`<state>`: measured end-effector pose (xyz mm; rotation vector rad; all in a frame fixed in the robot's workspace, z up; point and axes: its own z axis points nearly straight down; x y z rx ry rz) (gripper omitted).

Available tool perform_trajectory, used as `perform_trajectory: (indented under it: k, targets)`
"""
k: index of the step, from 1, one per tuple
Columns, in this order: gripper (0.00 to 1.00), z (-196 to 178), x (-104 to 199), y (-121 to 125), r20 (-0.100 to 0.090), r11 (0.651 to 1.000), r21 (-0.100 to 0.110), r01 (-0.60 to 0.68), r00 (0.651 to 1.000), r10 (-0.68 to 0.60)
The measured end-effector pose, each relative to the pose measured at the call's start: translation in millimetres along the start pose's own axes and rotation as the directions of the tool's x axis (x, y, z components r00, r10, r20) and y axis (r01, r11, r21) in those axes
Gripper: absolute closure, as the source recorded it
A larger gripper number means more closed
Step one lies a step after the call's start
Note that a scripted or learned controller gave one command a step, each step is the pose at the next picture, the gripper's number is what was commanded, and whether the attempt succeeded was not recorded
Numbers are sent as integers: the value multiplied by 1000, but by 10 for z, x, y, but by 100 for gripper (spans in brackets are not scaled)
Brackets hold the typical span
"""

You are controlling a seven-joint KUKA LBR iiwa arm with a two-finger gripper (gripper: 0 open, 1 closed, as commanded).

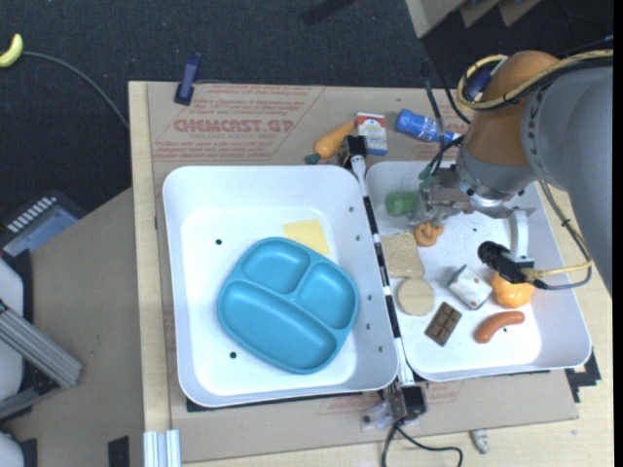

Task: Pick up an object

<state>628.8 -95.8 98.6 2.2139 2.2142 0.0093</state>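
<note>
Tabletop: two white bins are carried side by side.
Left bin: a blue divided plate is held.
Right bin: small food items are scattered.
Gripper: lowered at an orange piece, far left of the right bin.

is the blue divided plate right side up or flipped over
Right side up: the blue divided plastic plate in the left white bin shows three hollow compartments facing the camera.
</note>
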Motion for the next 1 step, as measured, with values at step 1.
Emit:
perform_trajectory:
  k: [1]
  targets:
    - [100,-874,679,-366,-4,1000,10,1,1000,-1]
